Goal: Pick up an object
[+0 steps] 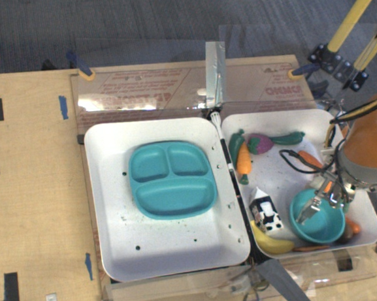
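The claw [321,202] is down in the right bin [274,122], low toward the bin's near right corner, hanging right over the teal bowl [321,221] — its metal tips sit at the bowl's rim and into its mouth, but whether they are spread or pinched I cannot tell from up here, and nothing shows clearly between them. So the bowl looks like the target, directly beneath the claw, hardly any sideways travel needed; the rim is the place to bite. Crowded neighbourhood, though: a banana [273,243] lies along the bin's near edge just left of the bowl, with a black-and-white toy [266,213] beside it. Further back, near the divider, a carrot [243,161] lies with its long axis running front to back, and a purple vegetable [261,143] sits toward the far edge. Over in the left bin [108,206], a teal plate [173,179] sits in the middle, well apart from the action.
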Motion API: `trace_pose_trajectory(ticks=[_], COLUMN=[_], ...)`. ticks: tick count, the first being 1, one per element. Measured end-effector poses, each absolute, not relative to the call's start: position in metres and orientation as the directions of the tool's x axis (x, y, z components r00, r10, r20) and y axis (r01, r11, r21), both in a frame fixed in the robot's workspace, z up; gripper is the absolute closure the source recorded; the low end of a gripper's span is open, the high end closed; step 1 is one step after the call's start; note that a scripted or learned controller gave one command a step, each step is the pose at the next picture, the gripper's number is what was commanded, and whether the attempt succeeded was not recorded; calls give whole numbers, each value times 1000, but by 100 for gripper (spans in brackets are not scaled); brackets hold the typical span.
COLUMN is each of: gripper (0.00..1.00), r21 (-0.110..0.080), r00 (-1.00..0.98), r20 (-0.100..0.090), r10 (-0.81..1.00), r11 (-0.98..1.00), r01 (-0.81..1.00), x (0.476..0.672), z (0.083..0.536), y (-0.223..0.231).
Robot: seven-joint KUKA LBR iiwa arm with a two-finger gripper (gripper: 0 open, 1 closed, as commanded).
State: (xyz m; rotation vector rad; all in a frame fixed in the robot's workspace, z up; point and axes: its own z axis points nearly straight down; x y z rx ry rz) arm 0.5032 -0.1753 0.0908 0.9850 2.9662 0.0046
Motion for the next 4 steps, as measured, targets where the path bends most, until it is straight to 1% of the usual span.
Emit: trace_pose_trajectory(ticks=[1, 2, 3, 4], gripper=[0, 100, 100, 0], r21=[5, 13, 10, 5], r00=[-822, -826, -808, -804], r20=[-16, -14, -23, -14], r10=[569, 564, 588, 595], r11=[822, 826, 808, 804], r01=[569, 564, 588, 595], x=[516, 520, 593, 589], z=[90, 105, 96, 91], y=[-224, -219, -152, -155])
